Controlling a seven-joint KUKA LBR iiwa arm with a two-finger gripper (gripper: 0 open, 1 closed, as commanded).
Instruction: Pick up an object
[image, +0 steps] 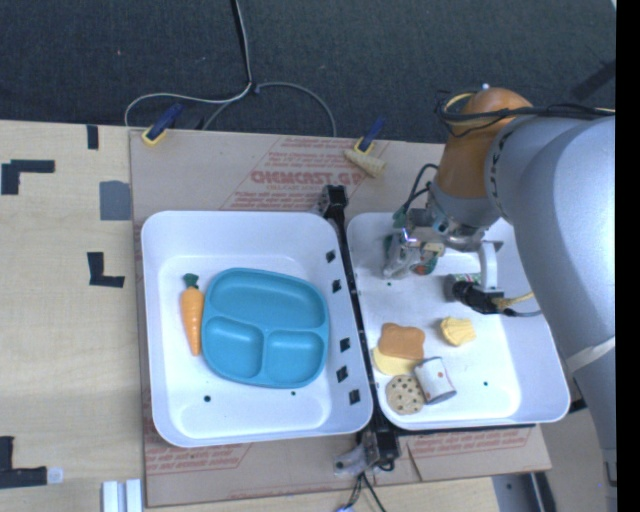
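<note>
While the grey arm's gripper (408, 250) hangs low over the right shallow white bin (520, 385), its hold cannot be told. Unpicked, by appearance: toast-shaped brown slice (402, 341), round speckled cookie (404, 394), small silver can (434, 380), yellow wedge (457, 331). Left bin (165, 400): blue divided plate (265, 327), orange toy carrot (191, 314).

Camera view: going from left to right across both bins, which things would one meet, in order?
Carrot → blue divided plate → cookie → small can → yellow piece.
</note>
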